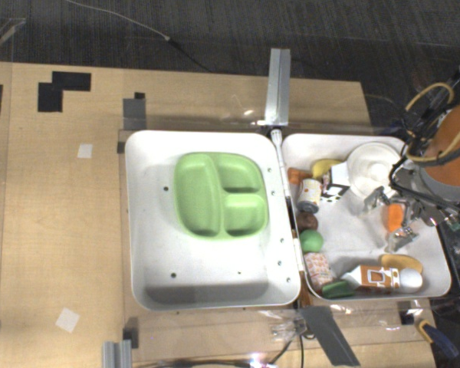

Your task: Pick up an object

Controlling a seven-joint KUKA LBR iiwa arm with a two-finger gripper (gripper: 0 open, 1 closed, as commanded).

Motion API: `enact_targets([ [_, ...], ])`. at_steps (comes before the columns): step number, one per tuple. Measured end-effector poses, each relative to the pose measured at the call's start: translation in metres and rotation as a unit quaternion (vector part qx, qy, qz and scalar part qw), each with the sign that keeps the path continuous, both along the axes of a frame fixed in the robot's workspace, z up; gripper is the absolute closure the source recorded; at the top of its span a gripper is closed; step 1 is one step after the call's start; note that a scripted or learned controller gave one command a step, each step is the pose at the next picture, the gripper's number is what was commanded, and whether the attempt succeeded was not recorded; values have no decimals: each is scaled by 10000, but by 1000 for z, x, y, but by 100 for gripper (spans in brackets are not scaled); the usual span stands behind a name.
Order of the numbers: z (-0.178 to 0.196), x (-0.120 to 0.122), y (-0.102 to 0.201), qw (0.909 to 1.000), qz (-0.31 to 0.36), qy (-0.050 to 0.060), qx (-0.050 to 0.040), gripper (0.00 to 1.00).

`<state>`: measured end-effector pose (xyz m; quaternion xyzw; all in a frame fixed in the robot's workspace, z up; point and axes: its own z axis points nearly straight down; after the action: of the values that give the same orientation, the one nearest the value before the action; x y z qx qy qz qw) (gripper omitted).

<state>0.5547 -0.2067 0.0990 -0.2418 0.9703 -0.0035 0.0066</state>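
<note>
Two bins | bottle [383, 277] label – unreadable | fingers [396, 219] closed on orange object [395, 216] – right bin [353, 236]

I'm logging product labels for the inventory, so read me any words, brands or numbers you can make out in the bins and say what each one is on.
No text is legible.
Bottle lying in the right bin: orange label, print too blurred to read.
Small can: label too small to read.
Black-and-white card: markings unreadable.
Green tray: no text.

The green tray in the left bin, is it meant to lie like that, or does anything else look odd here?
The green tray lies alone and slightly askew in the left bin. It seems to be upside down, its compartments bulging upward. In the right bin, a bottle lies on its side among small items crowded along the left wall.
</note>
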Motion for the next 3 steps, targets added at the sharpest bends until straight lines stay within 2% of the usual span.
enact_targets([
  [1,-8,5,-1,9999,168,-6,-10,0],
  [2,-8,-11,1,9988,-491,-33,13,0],
  [3,-8,-38,2,9957,-928,-49,14,0],
])
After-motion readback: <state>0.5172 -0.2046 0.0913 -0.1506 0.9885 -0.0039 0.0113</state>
